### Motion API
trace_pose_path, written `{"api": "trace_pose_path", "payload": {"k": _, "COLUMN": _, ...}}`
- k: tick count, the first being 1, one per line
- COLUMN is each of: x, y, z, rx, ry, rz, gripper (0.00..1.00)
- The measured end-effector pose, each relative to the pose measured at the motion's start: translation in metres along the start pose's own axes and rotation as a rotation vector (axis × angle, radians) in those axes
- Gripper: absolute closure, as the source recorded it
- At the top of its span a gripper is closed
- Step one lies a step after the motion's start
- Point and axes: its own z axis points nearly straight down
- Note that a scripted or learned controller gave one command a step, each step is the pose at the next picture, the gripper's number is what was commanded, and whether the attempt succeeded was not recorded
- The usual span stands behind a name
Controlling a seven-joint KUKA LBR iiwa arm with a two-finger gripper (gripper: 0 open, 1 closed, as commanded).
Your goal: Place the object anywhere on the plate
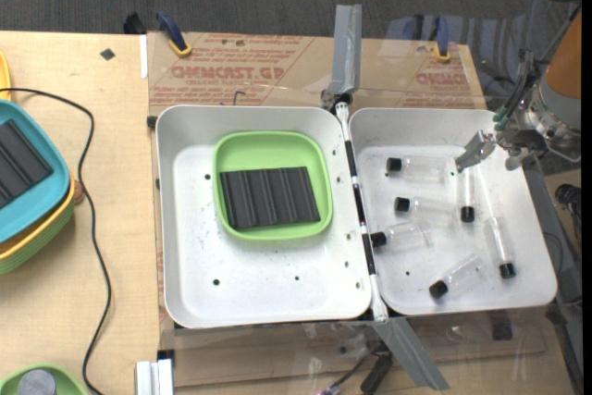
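The pincer (488, 151) hangs over the far right part of the right bin (546, 287), its fingers apart with nothing between them. Just below and to its left lie the task's things — clear tubes with black caps, scattered; the nearest tube (466, 196) lies just beneath it. The sensible move, I judge, is to drop squarely over one tube's middle, close across its narrow width, then carry it well left to the green plate (319, 157) — its ribbed dark insert (268, 197) may let a tube roll.
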Motion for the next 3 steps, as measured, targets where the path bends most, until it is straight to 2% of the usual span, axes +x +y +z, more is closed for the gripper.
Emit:
{"api": "trace_pose_path", "payload": {"k": 1, "x": -0.005, "y": -0.04, "z": -0.061, "rx": 0.001, "ry": -0.002, "rz": 0.288, "gripper": 0.0}}
{"api": "trace_pose_path", "payload": {"k": 2, "x": -0.036, "y": -0.033, "z": -0.078, "rx": 0.002, "ry": -0.002, "rz": 0.577, "gripper": 0.0}}
{"api": "trace_pose_path", "payload": {"k": 3, "x": -0.024, "y": -0.028, "z": -0.174, "rx": 0.003, "ry": -0.002, "rz": 0.762, "gripper": 0.0}}
